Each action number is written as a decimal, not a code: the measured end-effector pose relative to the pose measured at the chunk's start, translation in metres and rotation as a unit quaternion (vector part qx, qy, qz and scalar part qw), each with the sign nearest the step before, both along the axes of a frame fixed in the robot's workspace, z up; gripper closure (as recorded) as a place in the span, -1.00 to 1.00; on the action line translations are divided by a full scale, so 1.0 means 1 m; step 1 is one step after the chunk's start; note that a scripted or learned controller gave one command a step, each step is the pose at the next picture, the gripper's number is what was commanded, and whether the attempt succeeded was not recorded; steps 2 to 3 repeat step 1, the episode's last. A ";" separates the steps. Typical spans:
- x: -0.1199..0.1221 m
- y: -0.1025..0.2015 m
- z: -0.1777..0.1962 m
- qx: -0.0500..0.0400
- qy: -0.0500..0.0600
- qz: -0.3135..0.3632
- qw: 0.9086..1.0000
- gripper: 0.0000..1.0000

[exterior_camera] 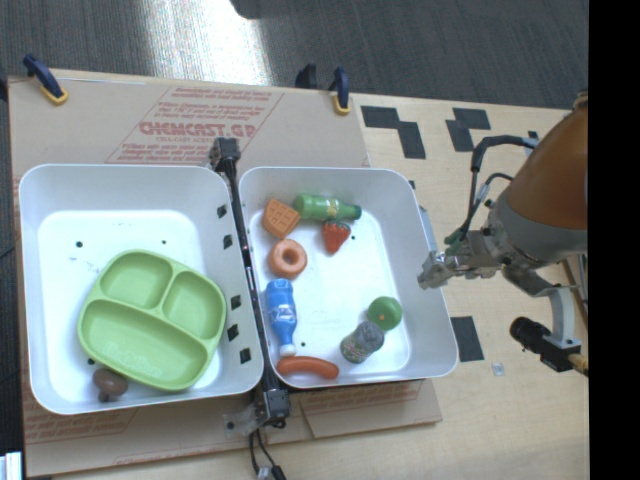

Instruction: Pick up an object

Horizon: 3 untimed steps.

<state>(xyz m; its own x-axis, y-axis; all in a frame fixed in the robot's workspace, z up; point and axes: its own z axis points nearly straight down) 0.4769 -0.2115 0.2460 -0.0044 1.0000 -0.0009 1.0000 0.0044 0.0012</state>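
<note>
My end effector (pixel 432 271) hangs just outside the right wall of the right bin (pixel 425 298), over the surface (pixel 500 388), and I cannot tell how it is set; nothing shows in its grip. My arm comes in from the right with its orange band (pixel 560 173) above the grey wrist.

Everything I could pick lies in the right bin. At the back a green bottle (pixel 326 207) lies on its side, with a waffle piece (pixel 281 218) to its left and a strawberry (pixel 336 236) just in front of it. A doughnut (pixel 289 259) sits near the bin's left wall, and in front of it a blue bottle (pixel 280 313) lies lengthwise. Along the front wall rests a hot dog sausage (pixel 308 368). Nearest to me, at the right front, are a green round fruit (pixel 384 313) and, touching it or just beside it, a grey can (pixel 361 343) tipped over.

The left bin (pixel 30 268) holds a green divided plate (pixel 152 318), and a small brown object (pixel 109 383) sits at that plate's front left edge
</note>
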 end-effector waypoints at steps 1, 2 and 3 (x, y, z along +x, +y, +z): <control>0.001 0.028 0.011 0.000 -0.001 0.000 1.000 1.00; 0.001 0.028 0.011 0.000 -0.001 0.000 1.000 1.00; 0.001 0.028 0.011 0.000 -0.001 0.000 1.000 1.00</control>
